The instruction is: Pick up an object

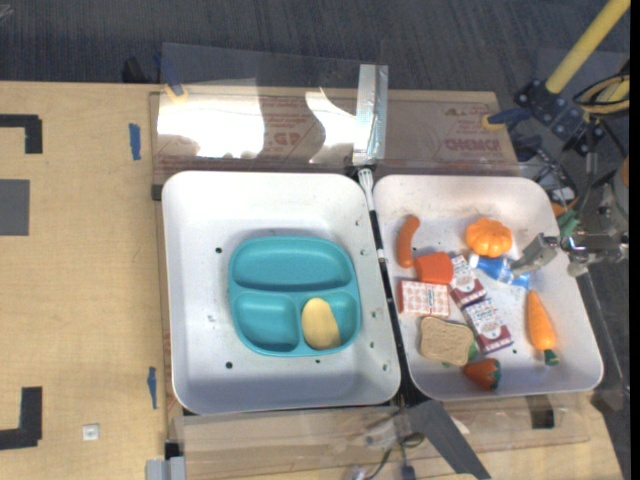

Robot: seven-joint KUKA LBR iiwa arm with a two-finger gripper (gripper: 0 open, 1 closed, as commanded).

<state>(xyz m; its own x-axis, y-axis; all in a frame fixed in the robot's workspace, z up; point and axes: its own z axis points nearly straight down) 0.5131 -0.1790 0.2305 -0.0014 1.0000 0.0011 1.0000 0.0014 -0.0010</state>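
The right bin (570,368) holds several toy foods. Among them are an orange pumpkin (488,237), a red sausage (406,240), a red block (435,268), a bread slice (445,340), a carrot (541,324), a red tomato (482,372) and small printed packets (424,297). My gripper (537,253) reaches in from the right edge, low over the bin's right side. It sits just right of a blue item (493,267) and above the carrot. I see nothing held in it.
The left bin (195,298) carries a teal divided tray (290,268) with a yellow potato (320,324) in its lower right compartment. A clear plastic sheet (260,118) and a metal bracket (370,113) lie behind the bins. Cables and a yellow pole (595,33) stand at the upper right.
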